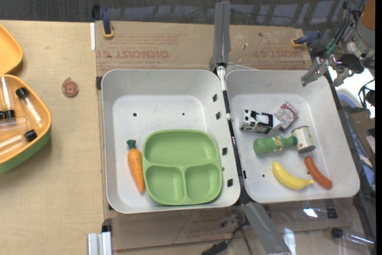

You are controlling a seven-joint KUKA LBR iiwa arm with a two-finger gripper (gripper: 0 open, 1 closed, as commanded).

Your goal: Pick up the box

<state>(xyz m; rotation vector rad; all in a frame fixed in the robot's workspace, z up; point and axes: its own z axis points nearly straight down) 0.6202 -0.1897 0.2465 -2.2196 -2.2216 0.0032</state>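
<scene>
The box [257,121] is a small black-and-white carton lying on its side in the upper left part of the right bin [340,128]. My gripper [324,68] hangs over that bin's far right corner, up and to the right of the box and well apart from it. Nothing is seen in its grasp. The arm [364,27] comes in from the right edge.
Around the box in the right bin lie a pink packet [287,114], a green bottle [273,144], a small can [304,140], a banana [290,177] and a red sausage [317,172]. The left bin [119,104] holds a green divided plate [182,167] and a carrot [136,165].
</scene>
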